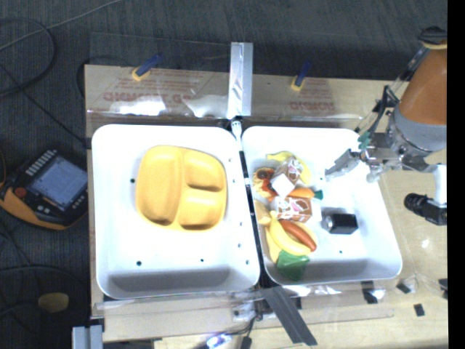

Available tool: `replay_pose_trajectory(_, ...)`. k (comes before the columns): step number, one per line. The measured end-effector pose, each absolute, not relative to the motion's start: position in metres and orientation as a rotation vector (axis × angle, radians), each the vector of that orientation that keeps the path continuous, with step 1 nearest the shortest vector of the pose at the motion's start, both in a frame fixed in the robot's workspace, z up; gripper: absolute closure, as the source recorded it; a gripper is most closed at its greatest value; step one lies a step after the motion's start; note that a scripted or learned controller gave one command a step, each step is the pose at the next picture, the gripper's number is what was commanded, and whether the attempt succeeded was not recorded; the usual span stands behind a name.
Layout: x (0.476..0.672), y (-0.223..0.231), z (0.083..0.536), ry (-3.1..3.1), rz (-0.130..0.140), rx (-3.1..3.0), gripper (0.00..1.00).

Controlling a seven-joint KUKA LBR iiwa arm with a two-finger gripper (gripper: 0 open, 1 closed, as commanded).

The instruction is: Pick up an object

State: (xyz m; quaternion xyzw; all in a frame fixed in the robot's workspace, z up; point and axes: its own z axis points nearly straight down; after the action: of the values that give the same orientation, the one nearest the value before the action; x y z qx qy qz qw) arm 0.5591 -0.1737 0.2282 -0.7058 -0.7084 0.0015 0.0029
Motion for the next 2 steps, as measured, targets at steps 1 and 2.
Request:
replay_pose_trajectory(1, 0.511, -0.158, 0.290, -2.152, 0.008, -2.283, 0.00)
replay_pose_trajectory(2, 0.530, -0.118, 0.127, -2.183, -0.010, -2.269, 0.00)
